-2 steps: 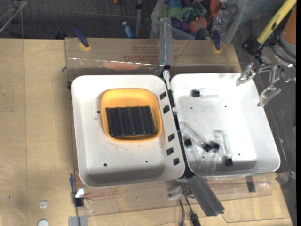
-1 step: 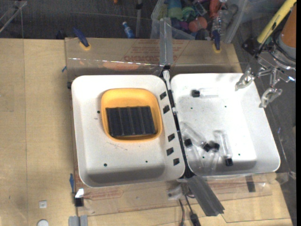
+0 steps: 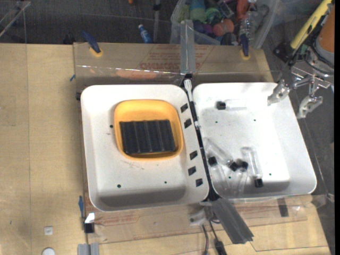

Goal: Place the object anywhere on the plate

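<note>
Two white bins sit side by side on the table (image 3: 37, 142). The left bin (image 3: 101, 179) holds one yellow plate (image 3: 147, 108), and one dark ribbed object (image 3: 147, 136) already lies on it, filling most of the plate's middle. A wide strip of bare white runs around the plate, widest on its near side. Right of the plate, the right bin (image 3: 281, 142) holds about four small clear tubes with black caps (image 3: 234, 163): three clustered near the front, one alone further back. The gripper (image 3: 295, 97) hovers over that bin's far right corner, apparently spread open and carrying nothing.
</note>
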`<control>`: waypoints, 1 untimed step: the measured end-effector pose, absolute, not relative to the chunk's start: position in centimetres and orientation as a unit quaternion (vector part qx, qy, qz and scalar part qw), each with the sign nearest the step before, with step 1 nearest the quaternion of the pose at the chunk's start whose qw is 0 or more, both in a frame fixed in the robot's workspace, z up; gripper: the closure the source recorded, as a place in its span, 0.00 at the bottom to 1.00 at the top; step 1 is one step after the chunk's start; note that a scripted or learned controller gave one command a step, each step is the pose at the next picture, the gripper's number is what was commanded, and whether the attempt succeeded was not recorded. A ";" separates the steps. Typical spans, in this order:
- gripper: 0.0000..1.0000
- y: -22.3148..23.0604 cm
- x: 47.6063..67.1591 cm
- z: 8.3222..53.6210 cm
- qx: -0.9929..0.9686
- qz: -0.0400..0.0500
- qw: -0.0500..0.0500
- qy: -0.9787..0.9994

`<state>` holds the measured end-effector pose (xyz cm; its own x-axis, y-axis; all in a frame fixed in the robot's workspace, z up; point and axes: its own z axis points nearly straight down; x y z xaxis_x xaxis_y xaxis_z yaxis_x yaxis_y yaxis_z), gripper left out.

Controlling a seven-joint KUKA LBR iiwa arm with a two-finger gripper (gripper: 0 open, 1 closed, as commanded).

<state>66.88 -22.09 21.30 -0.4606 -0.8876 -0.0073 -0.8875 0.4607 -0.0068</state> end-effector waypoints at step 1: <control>0.00 -22.1 66.9 22.8 -0.635 -0.001 0.005 0.772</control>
